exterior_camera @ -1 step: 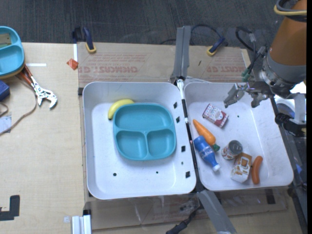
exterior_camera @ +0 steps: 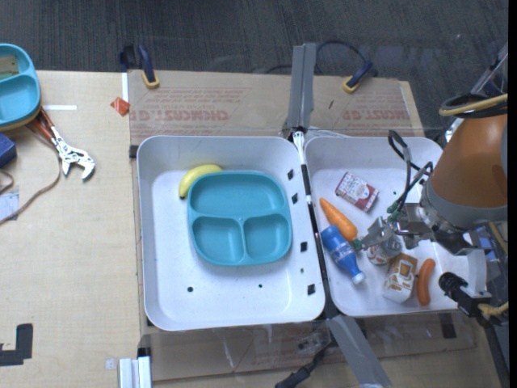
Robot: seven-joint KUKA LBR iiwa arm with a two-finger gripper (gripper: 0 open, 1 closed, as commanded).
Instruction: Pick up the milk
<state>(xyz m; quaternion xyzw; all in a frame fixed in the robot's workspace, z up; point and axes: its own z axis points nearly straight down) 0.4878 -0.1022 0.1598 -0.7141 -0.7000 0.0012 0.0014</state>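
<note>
My gripper [exterior_camera: 381, 239] hangs low in the right-hand bin [exterior_camera: 367, 148], and from this slant I cannot tell how it is set or whether anything sits in it; the metal there is a tangle against the clutter beneath. Right under it, touching or nearly so, lies a small round item I cannot identify.

Just beside my tool, toward the near rim, lies the milk [exterior_camera: 399, 278], a small tan and white carton tipped onto its side, which I take to be my target. Hard against the carton's far side from me rests a sausage [exterior_camera: 426, 281]. On my other side the blue bottle [exterior_camera: 341, 253] lies at a slant, with the carrot [exterior_camera: 338, 218] just beyond it. Farther off toward the back wall is the red carton [exterior_camera: 356, 191].

My worry is crowding. If I descend where I am now, I judge I would close on the round item rather than the milk. Shifting over, a finger could land on the sausage and nudge the carton away, or pinch both together.
</note>
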